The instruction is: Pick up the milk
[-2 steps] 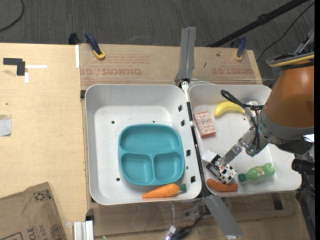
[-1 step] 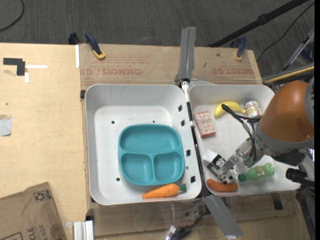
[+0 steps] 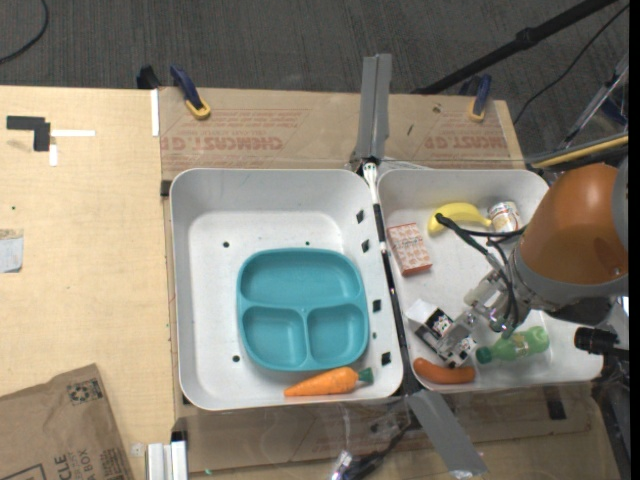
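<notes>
One milk (image 3: 432, 325), one tool (image 3: 462, 345) (touching)

Dark grey carpet floor (image 3: 250, 18) at top, black cable (image 3: 30, 13) looping across it. Light wood table (image 3: 80, 268) with printed cardboard sheet (image 3: 290, 128) held by blue-and-yellow clamps (image 3: 190, 93). Tripod legs (image 3: 540, 28) upper right. Even, diffuse light.

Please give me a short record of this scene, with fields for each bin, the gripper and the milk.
left bin: teal tray, carrot by the front wall
right bin: banana, can, red box, milk, green bottle, sausage
gripper: low, right beside the milk
milk: lying on the bin floor, not lifted
</notes>
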